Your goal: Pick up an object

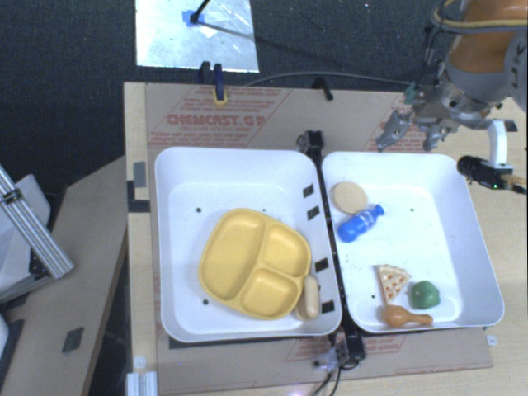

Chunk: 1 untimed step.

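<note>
Even, fairly bright light fell from above, and shadows under the toys were faint and short. The two white bins (247,167) were nearly washed out, and a foil sheet (195,21) showed glare. The picture was soft and grainy, the arm (487,31) slightly blurred.

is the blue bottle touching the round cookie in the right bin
Cannot tell. In the camera view the blue bottle's cap end sits right beside the lower edge of the round cookie, too close to show either a gap or contact plainly.
</note>
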### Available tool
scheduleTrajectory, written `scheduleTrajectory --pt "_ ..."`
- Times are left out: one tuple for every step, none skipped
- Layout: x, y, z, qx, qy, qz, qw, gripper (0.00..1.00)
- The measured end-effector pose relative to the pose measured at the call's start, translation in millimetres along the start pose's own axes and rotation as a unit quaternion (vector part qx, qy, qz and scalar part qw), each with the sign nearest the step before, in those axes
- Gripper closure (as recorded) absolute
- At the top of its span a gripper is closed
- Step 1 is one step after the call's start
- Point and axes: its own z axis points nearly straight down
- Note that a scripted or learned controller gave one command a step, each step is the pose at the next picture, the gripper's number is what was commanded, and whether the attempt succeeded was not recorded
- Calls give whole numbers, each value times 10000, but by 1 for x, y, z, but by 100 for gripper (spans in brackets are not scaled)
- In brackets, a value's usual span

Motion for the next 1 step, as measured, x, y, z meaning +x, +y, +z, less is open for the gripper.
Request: scheduleTrajectory --pt "0 2 -8 -58 -5 -9 10000 0"
